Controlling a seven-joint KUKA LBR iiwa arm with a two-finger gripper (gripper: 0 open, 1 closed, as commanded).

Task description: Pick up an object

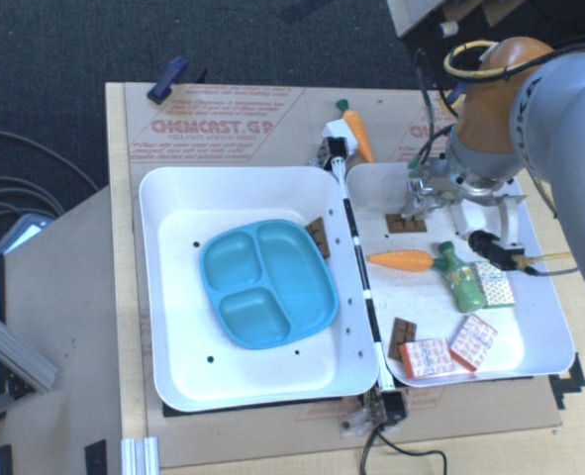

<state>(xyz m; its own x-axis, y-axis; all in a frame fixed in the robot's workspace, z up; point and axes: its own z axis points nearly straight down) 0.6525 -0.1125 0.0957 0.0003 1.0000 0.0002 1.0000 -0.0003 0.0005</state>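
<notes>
Gripper (pixel 416 198) low in right bin (pixel 544 349), over brown block (pixel 405 225); finger state can't be told. Carrot (pixel 402 260) just below that block; green bottle (pixel 460 280) right of carrot.

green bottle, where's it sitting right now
In the camera view the green bottle lies in the right bin, just right of the orange carrot and left of a small printed packet.

Open floor around the blue tray (pixel 268 282) leftward; right bin (pixel 539 349) cluttered, apparently tight near the carrot (pixel 401 260).
</notes>
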